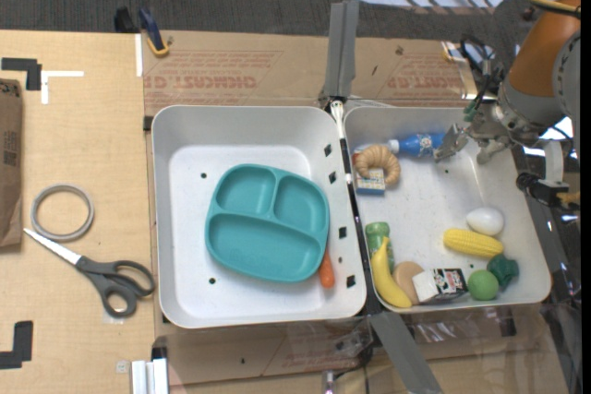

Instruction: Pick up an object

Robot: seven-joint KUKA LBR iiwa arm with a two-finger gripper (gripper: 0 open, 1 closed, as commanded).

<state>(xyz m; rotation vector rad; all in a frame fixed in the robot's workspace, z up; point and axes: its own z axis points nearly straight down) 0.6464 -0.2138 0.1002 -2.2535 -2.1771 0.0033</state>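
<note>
Teal plate (268, 222) in left bin (166, 198), toys in right bin (434, 198)

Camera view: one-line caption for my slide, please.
Grey KUKA arm's two-finger gripper hovers over the right white bin near a blue bottle; teal divided plate lies in the left bin.

We see a table (83, 189) with a pale wooden top. Two shallow white bins sit side by side on it: the left bin (171, 226) near the middle, the right bin (517, 198) toward the right edge. Near the left edge lie a roll of tape (62, 210) and, just beside it, grey-handled scissors (97, 272). A brown paper bag (9, 163) rests at the left edge.
</note>
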